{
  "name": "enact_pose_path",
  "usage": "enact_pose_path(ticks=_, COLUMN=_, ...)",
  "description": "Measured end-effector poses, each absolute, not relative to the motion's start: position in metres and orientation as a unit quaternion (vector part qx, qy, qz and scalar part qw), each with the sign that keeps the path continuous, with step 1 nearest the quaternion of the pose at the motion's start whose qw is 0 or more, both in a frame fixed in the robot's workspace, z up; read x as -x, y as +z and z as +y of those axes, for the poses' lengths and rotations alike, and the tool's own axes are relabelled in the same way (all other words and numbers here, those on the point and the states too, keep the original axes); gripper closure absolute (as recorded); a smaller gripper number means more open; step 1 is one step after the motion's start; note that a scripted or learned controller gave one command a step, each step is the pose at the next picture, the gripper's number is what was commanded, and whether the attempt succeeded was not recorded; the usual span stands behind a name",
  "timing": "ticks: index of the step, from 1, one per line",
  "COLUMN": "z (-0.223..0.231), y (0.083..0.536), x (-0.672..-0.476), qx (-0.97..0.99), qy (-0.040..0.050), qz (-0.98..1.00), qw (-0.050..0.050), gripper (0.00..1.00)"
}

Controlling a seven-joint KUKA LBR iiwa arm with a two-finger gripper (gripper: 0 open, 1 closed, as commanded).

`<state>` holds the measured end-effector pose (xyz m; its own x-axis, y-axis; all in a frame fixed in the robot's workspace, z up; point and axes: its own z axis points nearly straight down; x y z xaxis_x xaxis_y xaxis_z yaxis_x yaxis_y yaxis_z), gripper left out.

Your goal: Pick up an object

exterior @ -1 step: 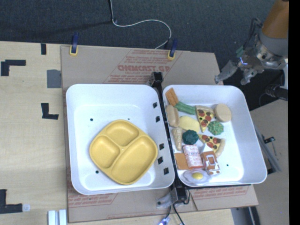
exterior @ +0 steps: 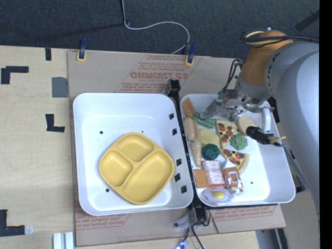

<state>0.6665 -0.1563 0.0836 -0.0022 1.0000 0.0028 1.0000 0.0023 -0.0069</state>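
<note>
We see the tool (exterior: 226, 104) low over the right bin (exterior: 277, 183), at twelve o'clock of the toy food pile; whether it is apart or together we cannot tell. The pizza slice (exterior: 225, 130) looks light, stiff and flat, so we would pinch its edges

the grey arm reaches in above the right bin (exterior: 280, 191), its orange band over the bin's far right corner; the tool (exterior: 220, 105) hangs low over the bin's far left part, wrist angled down
</note>
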Motion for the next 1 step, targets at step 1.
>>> enact_pose_path(ticks=1, z=-0.1603, y=0.0885, x=-0.6194, qx=0.707, qy=-0.0036, qz=-0.707, qw=-0.003, gripper=0.0)
